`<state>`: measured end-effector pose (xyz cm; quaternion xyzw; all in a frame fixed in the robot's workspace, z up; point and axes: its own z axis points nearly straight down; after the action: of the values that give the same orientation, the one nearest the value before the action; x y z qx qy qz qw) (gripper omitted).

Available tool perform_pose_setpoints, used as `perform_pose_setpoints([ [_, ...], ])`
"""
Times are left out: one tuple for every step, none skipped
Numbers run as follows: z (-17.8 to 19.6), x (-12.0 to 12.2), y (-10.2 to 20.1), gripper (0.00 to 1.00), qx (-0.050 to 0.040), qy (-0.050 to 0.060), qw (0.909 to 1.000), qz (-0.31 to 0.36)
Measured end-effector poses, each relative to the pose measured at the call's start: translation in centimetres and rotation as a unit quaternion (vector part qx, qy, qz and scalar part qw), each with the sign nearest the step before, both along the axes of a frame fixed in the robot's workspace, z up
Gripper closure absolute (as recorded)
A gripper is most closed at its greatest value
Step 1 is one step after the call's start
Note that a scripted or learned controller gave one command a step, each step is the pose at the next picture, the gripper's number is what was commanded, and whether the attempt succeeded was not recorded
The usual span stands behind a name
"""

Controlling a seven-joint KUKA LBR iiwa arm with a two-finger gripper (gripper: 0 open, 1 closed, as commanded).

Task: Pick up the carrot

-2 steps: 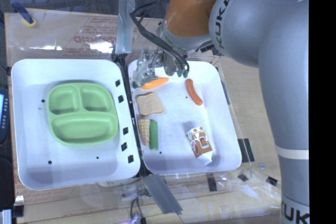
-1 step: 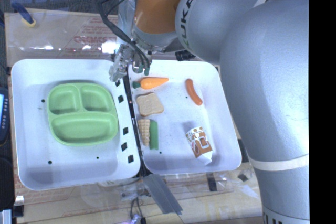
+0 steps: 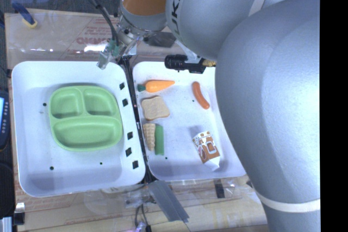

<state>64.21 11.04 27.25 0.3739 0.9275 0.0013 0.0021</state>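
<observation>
The orange carrot (image 3: 160, 85) lies on its side near the back edge of the right bin (image 3: 182, 171), its green stub pointing left. My gripper (image 3: 110, 55) hangs over the back right corner of the left bin (image 3: 30, 171), to the left of the carrot and above it. Nothing shows between gripper and carrot, and the two are apart. The arm's grey body covers the right bin's far right side.
In the right bin lie a bread slice (image 3: 155, 108), a corn cob (image 3: 149, 136) beside a green vegetable stick (image 3: 159, 139), a red sausage (image 3: 200, 95) and a small brown-and-white packet (image 3: 206, 148). A green divided plate (image 3: 85, 117) sits in the left bin.
</observation>
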Motion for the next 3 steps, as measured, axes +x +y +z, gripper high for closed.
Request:
perform_pose_setpoints([
  [-6.9,-0.8,7.8,1.00,-0.0013,0.007,0.9998,-0.020],
  [6.5,-4.4,6.6,1.00,0.0014,-0.001,0.9897,-0.143],
  [0.2,0.4,9.2,1.00,-0.0023,0.006,0.9943,-0.107],
])
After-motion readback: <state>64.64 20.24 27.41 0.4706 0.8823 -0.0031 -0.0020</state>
